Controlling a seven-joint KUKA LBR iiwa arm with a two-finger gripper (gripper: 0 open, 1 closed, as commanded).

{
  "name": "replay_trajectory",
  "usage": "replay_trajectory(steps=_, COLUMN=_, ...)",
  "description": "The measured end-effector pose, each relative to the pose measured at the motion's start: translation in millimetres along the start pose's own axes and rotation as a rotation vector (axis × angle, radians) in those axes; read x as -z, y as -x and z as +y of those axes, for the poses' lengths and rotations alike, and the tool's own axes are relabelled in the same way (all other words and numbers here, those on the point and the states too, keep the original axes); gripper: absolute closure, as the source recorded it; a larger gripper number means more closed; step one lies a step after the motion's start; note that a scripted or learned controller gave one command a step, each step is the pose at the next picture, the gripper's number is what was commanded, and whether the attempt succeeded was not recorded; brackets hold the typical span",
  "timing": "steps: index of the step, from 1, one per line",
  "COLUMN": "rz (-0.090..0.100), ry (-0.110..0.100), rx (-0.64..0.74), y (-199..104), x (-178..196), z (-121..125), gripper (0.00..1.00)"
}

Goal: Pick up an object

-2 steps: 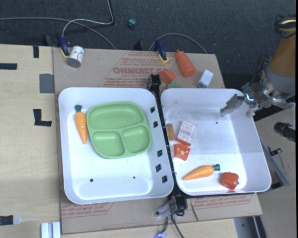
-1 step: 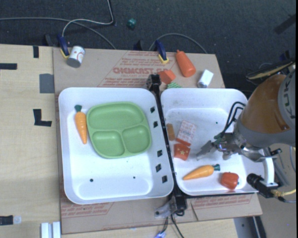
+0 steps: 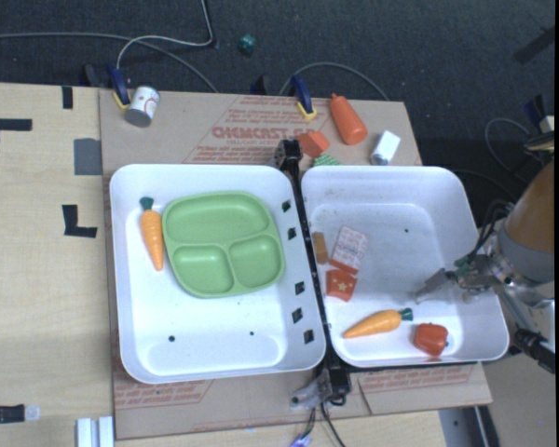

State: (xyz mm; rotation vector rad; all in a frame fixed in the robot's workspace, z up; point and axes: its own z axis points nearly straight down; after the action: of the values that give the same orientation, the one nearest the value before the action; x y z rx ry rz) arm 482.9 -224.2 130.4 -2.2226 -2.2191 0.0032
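Carrot [image 3: 374, 323] in the right bin [image 3: 382, 182] looks the likeliest pick: it lies near the bin's near edge, long axis running left-right with a slight tilt, pointed tip to the left, green stem end to the right. And the gripper [image 3: 432, 285] sits just up and to the right of that stem end, low over the bin floor, reaching in from the right. I cannot tell whether it is open or closed; nothing shows in it. So the target lies down-left of the gripper, close by but apart. It's orange, smooth, tapering, a toy vegetable by the look. Right beside the stem end sits a red tomato-like piece [image 3: 430, 339], crowding that side. My read: a grasp across the carrot's thicker middle, square to its length, gives the best chance.
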Motion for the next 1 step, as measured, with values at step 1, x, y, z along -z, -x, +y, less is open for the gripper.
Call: replay_trajectory(steps=1, rz=0.002, ry=0.001, rx=0.005, y=-106.9, x=36.0, z=28.9, gripper=0.0)
